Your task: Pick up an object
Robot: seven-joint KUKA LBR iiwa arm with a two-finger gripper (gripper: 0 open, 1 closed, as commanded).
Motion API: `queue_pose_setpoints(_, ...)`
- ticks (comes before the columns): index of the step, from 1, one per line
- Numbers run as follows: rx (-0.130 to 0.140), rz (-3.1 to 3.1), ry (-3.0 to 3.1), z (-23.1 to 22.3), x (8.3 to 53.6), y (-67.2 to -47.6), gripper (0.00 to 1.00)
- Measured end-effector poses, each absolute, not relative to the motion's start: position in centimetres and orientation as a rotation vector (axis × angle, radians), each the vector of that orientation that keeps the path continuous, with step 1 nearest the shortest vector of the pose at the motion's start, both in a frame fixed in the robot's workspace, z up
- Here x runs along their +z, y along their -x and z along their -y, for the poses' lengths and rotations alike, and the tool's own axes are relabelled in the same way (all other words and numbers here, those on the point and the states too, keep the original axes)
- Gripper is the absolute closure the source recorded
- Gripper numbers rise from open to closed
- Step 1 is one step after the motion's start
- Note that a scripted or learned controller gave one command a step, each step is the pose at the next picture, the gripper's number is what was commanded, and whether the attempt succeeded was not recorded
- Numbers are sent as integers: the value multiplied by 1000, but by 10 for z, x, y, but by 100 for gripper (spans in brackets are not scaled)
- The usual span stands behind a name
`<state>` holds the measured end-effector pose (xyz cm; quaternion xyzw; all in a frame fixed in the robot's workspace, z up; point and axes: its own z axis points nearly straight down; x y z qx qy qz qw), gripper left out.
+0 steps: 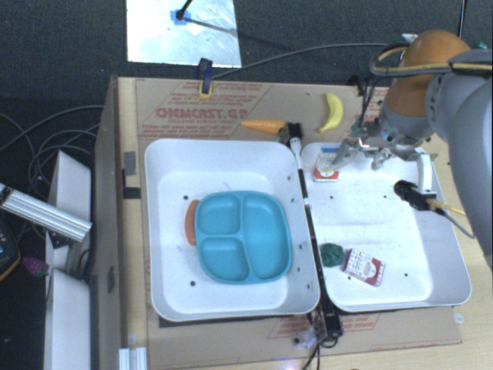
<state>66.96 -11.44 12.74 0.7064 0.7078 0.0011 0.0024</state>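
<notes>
Plate (pixel 243 236) in left bin (pixel 169 176); packet (pixel 363 267) in right bin (pixel 385 214); banana (pixel 333 112) behind.

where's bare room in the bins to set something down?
Right bin: the middle is bare, between the small box at the far left and the green lump and red packet at the front. Left bin: a strip beyond the blue plate. Crowded: the gripper hangs over the right bin's far edge by the box.

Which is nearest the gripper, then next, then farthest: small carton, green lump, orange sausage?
1. Small carton, right bin's far corner, beside the gripper.
2. Green lump, same bin's near left.
3. Orange sausage, left bin, beside the blue plate.
</notes>
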Motion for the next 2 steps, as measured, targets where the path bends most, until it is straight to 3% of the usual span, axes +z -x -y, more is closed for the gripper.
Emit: queue_pose_setpoints(2, -26, -2228, -2222, 94, 86, -666, 0)
